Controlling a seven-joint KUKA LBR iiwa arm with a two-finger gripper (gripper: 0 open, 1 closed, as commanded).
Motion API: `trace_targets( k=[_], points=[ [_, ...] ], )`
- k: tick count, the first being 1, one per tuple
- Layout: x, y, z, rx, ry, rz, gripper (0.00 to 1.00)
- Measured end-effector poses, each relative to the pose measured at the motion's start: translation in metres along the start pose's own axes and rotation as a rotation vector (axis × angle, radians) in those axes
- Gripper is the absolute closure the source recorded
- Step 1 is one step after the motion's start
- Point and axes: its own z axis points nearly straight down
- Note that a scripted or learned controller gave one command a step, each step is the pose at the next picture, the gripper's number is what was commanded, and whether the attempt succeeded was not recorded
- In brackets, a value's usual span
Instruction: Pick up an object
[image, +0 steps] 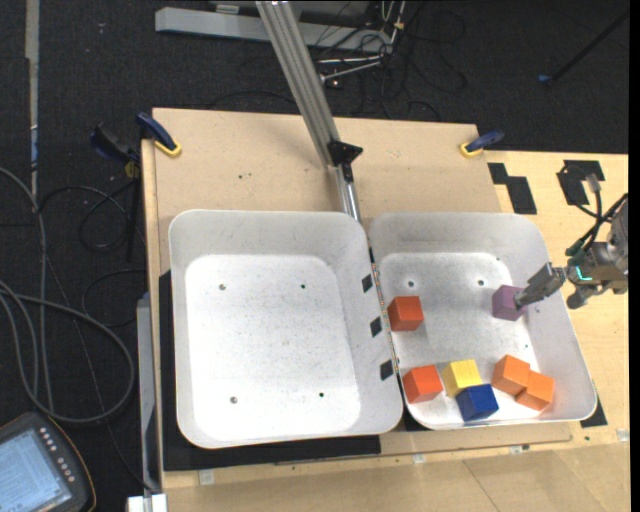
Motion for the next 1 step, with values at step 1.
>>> trace_targets(
  k=[1],
  points=[
    [-0.0017,-0.0034,0.0637,0.006,0.002,0.003,0.0]
  ],
)
